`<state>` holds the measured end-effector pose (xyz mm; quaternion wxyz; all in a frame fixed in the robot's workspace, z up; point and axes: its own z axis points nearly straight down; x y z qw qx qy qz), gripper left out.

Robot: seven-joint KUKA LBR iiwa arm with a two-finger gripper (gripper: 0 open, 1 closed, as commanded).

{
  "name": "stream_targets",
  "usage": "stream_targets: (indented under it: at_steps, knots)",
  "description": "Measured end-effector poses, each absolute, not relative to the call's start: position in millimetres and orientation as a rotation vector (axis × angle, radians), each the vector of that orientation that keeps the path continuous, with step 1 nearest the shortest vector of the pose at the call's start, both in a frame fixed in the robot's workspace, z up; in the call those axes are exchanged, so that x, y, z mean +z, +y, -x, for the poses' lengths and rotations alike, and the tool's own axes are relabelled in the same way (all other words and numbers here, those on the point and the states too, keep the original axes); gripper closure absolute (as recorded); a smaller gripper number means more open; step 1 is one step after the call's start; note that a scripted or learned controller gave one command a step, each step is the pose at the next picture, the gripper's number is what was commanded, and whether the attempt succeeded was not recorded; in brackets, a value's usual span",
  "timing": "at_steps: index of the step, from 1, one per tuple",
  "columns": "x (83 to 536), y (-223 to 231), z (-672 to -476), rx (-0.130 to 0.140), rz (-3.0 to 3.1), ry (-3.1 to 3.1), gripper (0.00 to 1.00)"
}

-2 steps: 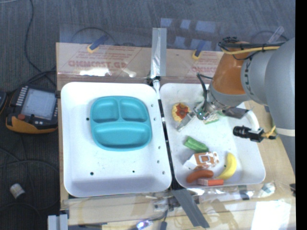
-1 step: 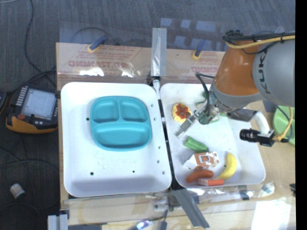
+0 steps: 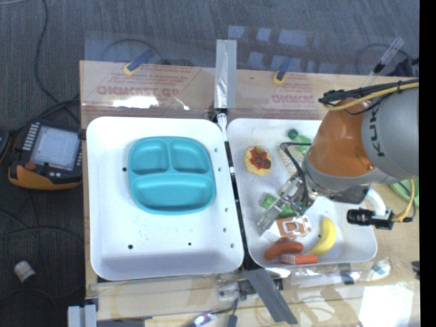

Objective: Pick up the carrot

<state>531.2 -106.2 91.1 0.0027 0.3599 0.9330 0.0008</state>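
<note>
The carrot (image 3: pixel 304 258) is a small orange piece lying by the front wall of the right bin (image 3: pixel 238 182), next to a reddish-brown sausage (image 3: pixel 281 249). My gripper (image 3: pixel 281 210) hangs over the middle of that bin, pointing down and to the left from the orange wrist band (image 3: pixel 338 152). It sits up and to the left of the carrot, apart from it, with nothing visibly held. Its tip is close to a green piece (image 3: pixel 268 200) and a white-and-orange toast-like item (image 3: pixel 293 227).
The right bin also holds a banana (image 3: pixel 326 236), a small pizza round (image 3: pixel 259 159) and a green item (image 3: pixel 297 136) at the back. In the left bin (image 3: pixel 109 237) lies a blue divided plate (image 3: pixel 172 174). Cables and a handheld pendant (image 3: pixel 46 157) lie off the bench.
</note>
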Motion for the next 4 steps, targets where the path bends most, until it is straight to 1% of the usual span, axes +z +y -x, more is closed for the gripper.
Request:
stream_targets:
  at_steps: [1, 2, 3, 4]
  knots:
    - [90, -110, -588.3, -0.002, -0.524, 3.089, 0.0]
    - [102, -108, -590.7, 0.006, -0.525, 3.082, 1.0]
    - [184, -29, -537.2, 0.002, -0.708, 3.062, 1.0]
    - [219, -59, -484.1, -0.002, -1.198, 2.905, 1.0]
